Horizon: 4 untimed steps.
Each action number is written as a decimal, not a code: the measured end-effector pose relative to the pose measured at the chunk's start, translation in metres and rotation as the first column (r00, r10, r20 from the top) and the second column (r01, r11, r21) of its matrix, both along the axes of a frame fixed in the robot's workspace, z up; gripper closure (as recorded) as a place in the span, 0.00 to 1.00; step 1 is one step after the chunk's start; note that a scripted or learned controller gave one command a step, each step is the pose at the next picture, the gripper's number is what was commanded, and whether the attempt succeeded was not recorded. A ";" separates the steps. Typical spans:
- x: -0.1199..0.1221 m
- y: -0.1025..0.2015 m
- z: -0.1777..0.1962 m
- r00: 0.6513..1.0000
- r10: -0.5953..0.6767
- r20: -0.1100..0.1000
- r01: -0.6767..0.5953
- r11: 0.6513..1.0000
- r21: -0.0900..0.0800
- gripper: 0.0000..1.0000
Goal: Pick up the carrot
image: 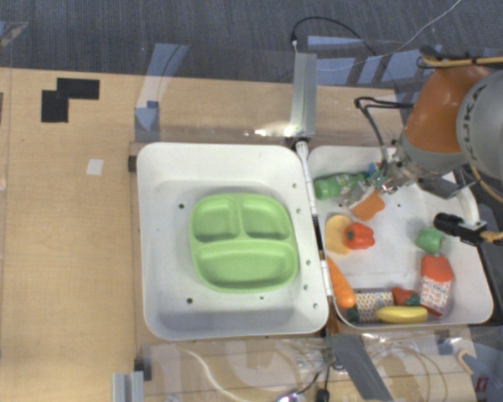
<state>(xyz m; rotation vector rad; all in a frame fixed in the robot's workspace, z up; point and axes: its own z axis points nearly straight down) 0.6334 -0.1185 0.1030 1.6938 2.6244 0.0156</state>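
Pale wood tabletop (pixel 67 249) carries our two white bins side by side: the left bin (pixel 163 224) holds a green sectioned plate (pixel 243 243), and the right bin (pixel 474 304) holds the toy food.

We find the carrot (pixel 341 284) against the right bin's left wall, near its front corner. It lies roughly along that wall, slightly slanted, with one end towards the yellow disc (pixel 338 231) and red tomato (pixel 360 236) and the other near the striped packet (pixel 374 303) and the banana (pixel 401 314).

Our hand (pixel 384 179) sits at the back of the same bin, below the orange wrist band (pixel 432 115), close over an orange wedge piece (pixel 369 205) and beside a green bottle (pixel 335 185). From there the carrot lies towards the front of the bin and to the view's left, well apart from the hand, with the tomato and yellow disc between them.

We cannot tell how wide the hand stands; the small parts at its tip are too cluttered to read, and we see nothing clearly held in it. We judge that the reach must cross the bin towards the front-left wall, and that the wall alongside the carrot leaves little room on that side.
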 end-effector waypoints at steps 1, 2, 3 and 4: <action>-0.014 -0.010 -0.013 0.972 0.236 -0.009 -0.236 0.972 -0.003 1.00; -0.020 0.026 -0.013 0.999 -0.036 -0.008 0.036 0.999 0.002 1.00; -0.018 0.027 -0.001 0.999 -0.032 -0.001 0.032 0.999 0.002 1.00; -0.015 0.028 0.011 1.000 -0.030 0.006 0.030 1.000 0.002 1.00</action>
